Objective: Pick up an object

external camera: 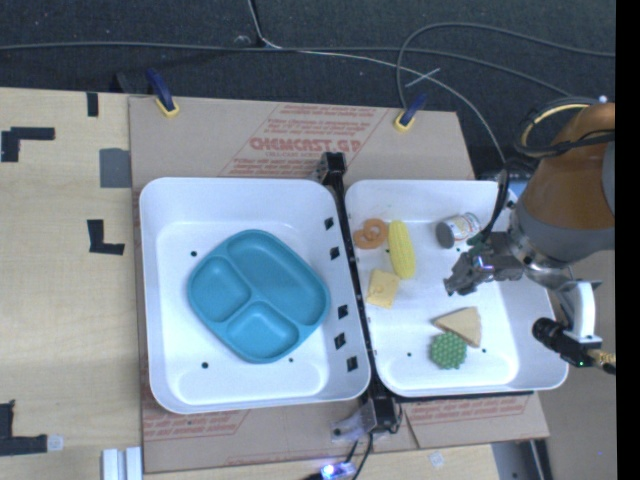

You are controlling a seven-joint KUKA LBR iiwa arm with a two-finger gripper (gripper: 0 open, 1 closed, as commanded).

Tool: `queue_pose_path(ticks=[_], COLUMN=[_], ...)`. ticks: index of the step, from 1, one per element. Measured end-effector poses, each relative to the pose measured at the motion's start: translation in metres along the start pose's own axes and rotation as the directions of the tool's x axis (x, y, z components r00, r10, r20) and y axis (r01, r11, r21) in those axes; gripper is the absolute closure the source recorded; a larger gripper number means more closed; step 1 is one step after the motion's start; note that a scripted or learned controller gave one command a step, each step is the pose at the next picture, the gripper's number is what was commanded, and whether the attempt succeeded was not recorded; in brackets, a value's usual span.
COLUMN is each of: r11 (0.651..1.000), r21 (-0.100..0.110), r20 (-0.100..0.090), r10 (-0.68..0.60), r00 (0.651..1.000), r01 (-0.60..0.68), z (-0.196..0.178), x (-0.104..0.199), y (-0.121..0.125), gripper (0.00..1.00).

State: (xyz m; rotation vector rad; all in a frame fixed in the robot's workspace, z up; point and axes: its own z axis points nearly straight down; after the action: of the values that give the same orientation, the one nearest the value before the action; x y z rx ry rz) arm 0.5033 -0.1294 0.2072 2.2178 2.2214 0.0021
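Red print reading "CHEMCAST GP" could be made out on the brown cardboard sheet [300, 138] laid under the two bins; the small can's [457, 230] label was too small to be read. The arm [570, 193] was reached in from the right and bent down over the right bin [500, 373], with the gripper [468, 276] hung low above the bin floor — whether it was clenched or released could not be told. No object was seen between its fingers. The can lay just above it, the corn cob [402, 249] and yellow block [382, 289] to its left, the sandwich wedge [460, 324] and green ball [448, 351] below. The blue tray [258, 295] was set in the left bin [160, 268], well apart.
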Motion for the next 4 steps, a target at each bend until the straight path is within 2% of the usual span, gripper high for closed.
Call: queue_pose_path(ticks=[1,2,4], r11=[1.0,1.0,1.0], r21=[-0.001,0.003,0.005], r20=[0.0,-0.002,-0.001], r10=[0.0,-0.005,-0.005], r00=[1.0,1.0,1.0], r01=[0.0,0.005,0.005], z=[-0.049,-0.052,-0.041], x=[0.0,0.049,0.157], y=[0.001,0.005,0.03], gripper=[1.0,1.0,1.0])
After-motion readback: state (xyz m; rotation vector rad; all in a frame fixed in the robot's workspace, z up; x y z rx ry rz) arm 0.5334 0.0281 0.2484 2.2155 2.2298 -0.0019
